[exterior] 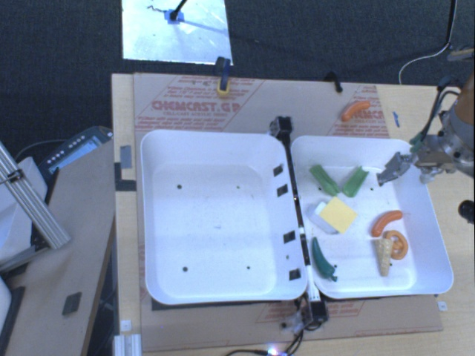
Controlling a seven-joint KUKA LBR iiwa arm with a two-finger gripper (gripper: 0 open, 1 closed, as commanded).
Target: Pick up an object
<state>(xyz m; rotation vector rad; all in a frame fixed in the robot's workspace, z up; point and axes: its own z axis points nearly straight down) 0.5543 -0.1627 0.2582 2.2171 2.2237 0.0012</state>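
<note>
Dark carpet surrounds a pale wooden bench (245, 95) that bears a printed cardboard sheet and two shallow white bins side by side. At the right edge, the gripper (391, 170) hangs over the upper right part of the right bin (430, 273); whether its fingers are apart or together cannot be told, and nothing shows between them.

Nearest to it lies a light green piece (354, 181), just to its left and slightly lower, tilted. Beside that, further left, a second green piece (324, 179) slants the other way. Below these sit a yellow block (339, 214), resting against a small white item (321, 215) on its left. A dark green curved piece (321, 259) lies near the bin's lower left, close to the divider. Below the gripper, well apart from it, an orange sausage-like toy (387, 222) lies tilted, and beneath it an orange ring (397, 245) touches a pale corn-like piece (384, 256).

The left bin (159, 273) shows its white floor with a few dark dots.

Outside the bins, another orange sausage toy (356, 110) rests on the cardboard above the right bin. A yellow and dark clamp (223, 78) stands at the cardboard's top edge.
</note>
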